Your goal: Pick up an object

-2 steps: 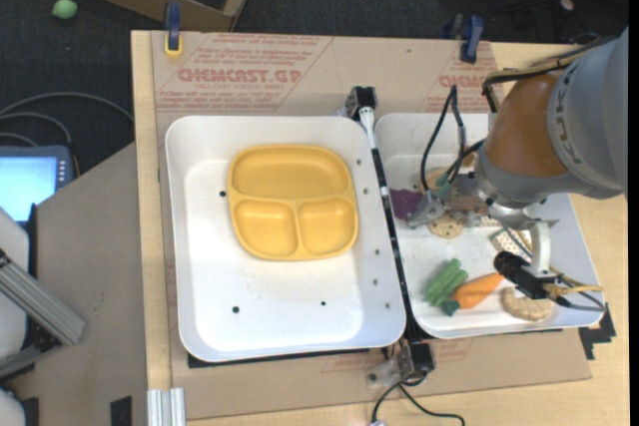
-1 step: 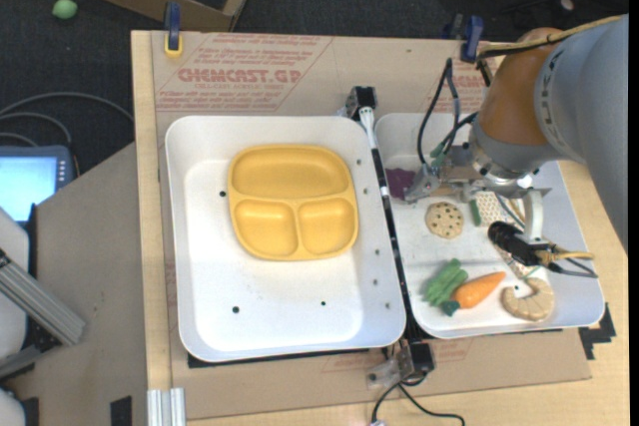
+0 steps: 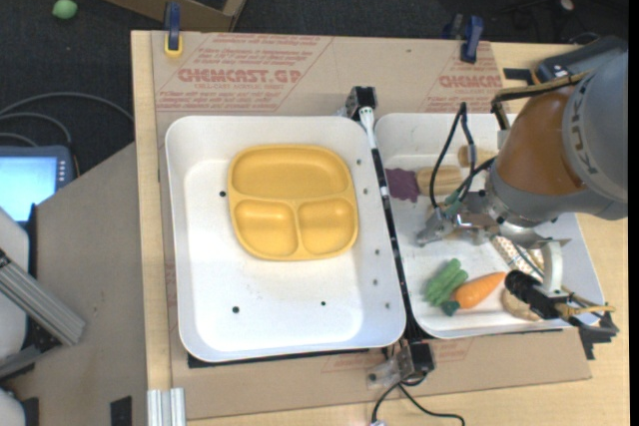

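Left bin (image 3: 200, 214): yellow divided plate (image 3: 293, 201) only.
Right bin (image 3: 419, 130): arm (image 3: 559, 155) over middle, gripper (image 3: 454, 219) low near left wall.
Finger state: cannot tell.
Carrot (image 3: 477, 290) below-right of gripper, near, not touching; long axis slanting up to right.
Green vegetable (image 3: 444, 281) just left of carrot.
Purple piece (image 3: 402, 183) above-left of gripper.

yellow tray (image 3: 293, 201) in left bin (image 3: 190, 244) | gripper (image 3: 439, 226) low over right bin (image 3: 419, 130) | carrot (image 3: 479, 289) beside green object (image 3: 443, 281)
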